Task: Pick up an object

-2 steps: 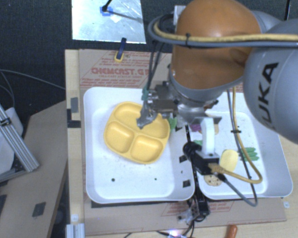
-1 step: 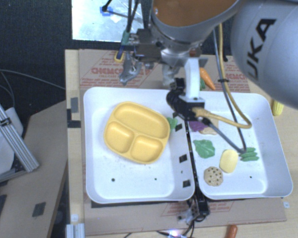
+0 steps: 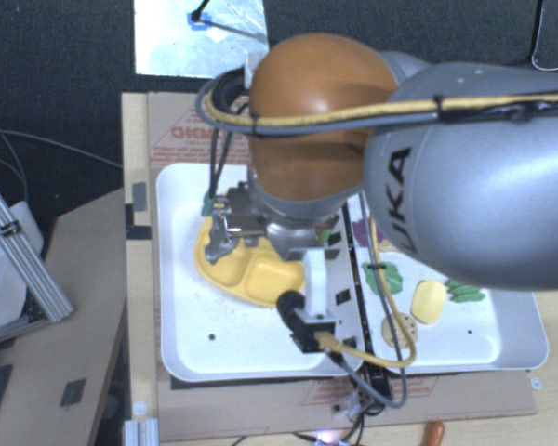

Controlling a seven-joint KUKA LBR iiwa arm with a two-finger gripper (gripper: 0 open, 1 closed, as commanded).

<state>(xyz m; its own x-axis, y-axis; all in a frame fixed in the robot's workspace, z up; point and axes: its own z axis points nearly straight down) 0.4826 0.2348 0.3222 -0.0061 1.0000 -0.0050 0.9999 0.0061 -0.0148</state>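
Observation:
A large yellow lumpy object (image 3: 246,272) lies in the left bin (image 3: 181,342), near its middle. My gripper (image 3: 223,228) hangs under the orange and grey wrist, right over the yellow object's upper left part and seemingly touching it. The wrist hides most of the gripper and the back of the bin.
The right bin (image 3: 516,342) holds a pale yellow lemon-like piece (image 3: 428,300), a green leafy piece (image 3: 465,293), another green piece (image 3: 383,275) and a tan round piece (image 3: 400,329). The divider between the bins (image 3: 358,277) runs just right of the gripper. The arm covers the bins' rear.

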